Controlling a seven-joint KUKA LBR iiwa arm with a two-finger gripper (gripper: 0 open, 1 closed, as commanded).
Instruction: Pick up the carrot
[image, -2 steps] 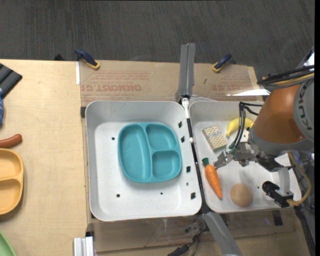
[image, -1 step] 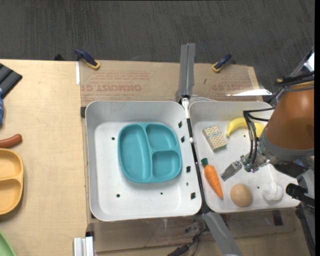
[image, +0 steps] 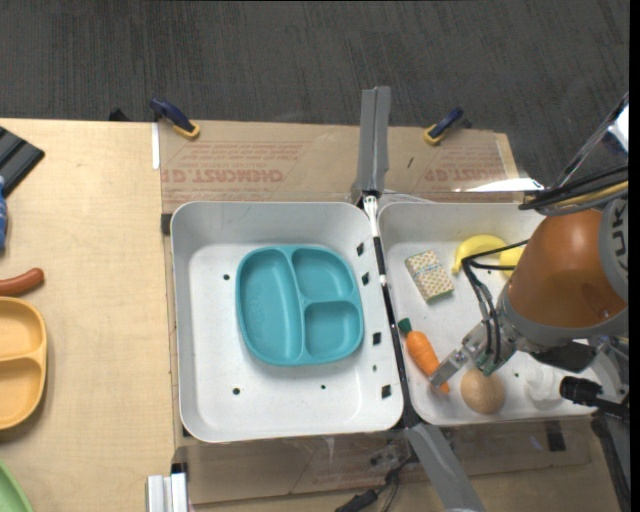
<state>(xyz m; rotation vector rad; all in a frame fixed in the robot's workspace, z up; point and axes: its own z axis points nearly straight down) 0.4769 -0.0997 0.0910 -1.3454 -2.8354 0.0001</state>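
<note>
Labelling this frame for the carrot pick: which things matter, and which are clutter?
Belongs to the job:
carrot
claw
right bin

Just lying about:
teal divided plate
banana
patterned sponge block
brown egg-shaped thing

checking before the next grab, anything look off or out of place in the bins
Nothing spilled or damaged. The carrot lies loose by the right bin's left wall, with the gripper low beside it, not around it. The teal tray sits slightly askew in the left bin.
</note>
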